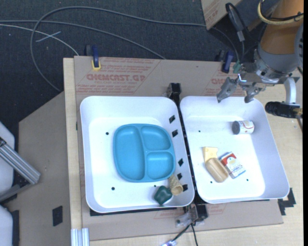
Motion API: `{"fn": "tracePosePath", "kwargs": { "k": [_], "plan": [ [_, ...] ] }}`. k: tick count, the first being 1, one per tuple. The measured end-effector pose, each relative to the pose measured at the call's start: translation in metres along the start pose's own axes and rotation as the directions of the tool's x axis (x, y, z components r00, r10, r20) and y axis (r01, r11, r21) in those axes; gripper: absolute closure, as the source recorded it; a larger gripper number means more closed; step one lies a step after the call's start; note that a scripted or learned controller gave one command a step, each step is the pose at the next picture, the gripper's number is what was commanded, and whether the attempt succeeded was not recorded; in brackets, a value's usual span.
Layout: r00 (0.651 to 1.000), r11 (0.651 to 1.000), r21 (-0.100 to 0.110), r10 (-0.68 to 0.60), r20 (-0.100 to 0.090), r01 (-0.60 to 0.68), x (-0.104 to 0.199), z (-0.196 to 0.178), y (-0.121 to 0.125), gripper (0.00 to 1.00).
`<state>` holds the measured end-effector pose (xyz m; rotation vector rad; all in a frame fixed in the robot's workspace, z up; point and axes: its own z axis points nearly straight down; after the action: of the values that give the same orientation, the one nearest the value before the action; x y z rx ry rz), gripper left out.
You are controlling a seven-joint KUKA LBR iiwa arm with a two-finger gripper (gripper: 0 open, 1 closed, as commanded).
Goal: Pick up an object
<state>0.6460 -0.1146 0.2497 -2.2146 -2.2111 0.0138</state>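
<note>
Gripper (236,95): fingers apart, empty, poised above right bin (274,190) far edge, likely for descent. Small can (243,127): on its side, just nearer, within reach. Blue tray (144,152): left bin.

A robotics lab test bench, seen from above.

We're looking down on a board-covered bench (144,77) printed with red lettering, pinned at the back by blue clamps (96,56), and two shallow white bins (91,158) sit side by side on it, joined by black clips. The grey arm with its orange band (281,29) comes in from the right, cables trailing off it. Loose grey wires (53,29) snake over dark carpet (29,72) behind, an aluminium rail (17,161) pokes in at left, and a cardboard box (216,12) sits at the top.
</note>
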Motion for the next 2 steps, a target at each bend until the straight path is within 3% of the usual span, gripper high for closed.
{"fn": "tracePosePath", "kwargs": {
  "k": [1,2],
  "plan": [
    [1.000,1.000,-0.014,-0.002,0.002,0.002,0.000,-0.009,0.002,0.00],
    [1.000,1.000,-0.011,-0.001,0.002,0.001,-0.002,0.033,0.001,0.00]
  ]
}}
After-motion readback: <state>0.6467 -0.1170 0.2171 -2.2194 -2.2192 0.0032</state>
